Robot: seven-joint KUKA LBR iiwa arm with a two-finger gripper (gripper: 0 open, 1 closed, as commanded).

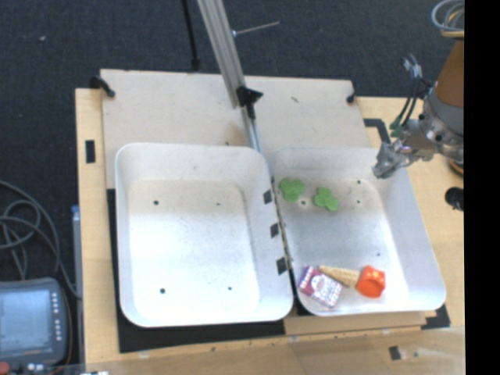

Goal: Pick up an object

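Nearest the camera, along the front wall of the right bin (406, 233), three things lie bunched together: a small purple-and-white packet (320, 286), a tan cone-shaped piece (339, 273) lying on its side with its tip toward the packet, and an orange-red block (372, 282) touching the cone's wide end. They sit low in the corner where the floor curves up into the rim, which probably means they slid or were dropped there, and that crowding would make any one of them awkward to take cleanly. Farther back in the same bin, two green lumps (308, 194) rest on the open floor, near each other but apart, with bare white all round them; either looks like the easier candidate for a pick. The left bin (195, 233) shows only a speckled floor. The gripper (387, 162) hangs over the far right corner of the right bin, at its rim, well apart from every object, so nothing is held and the pick has not begun. Whether its jaws are apart or together cannot be told at this size and angle. A slanted metal rail (223, 41) comes down to the bench behind the bins, between them
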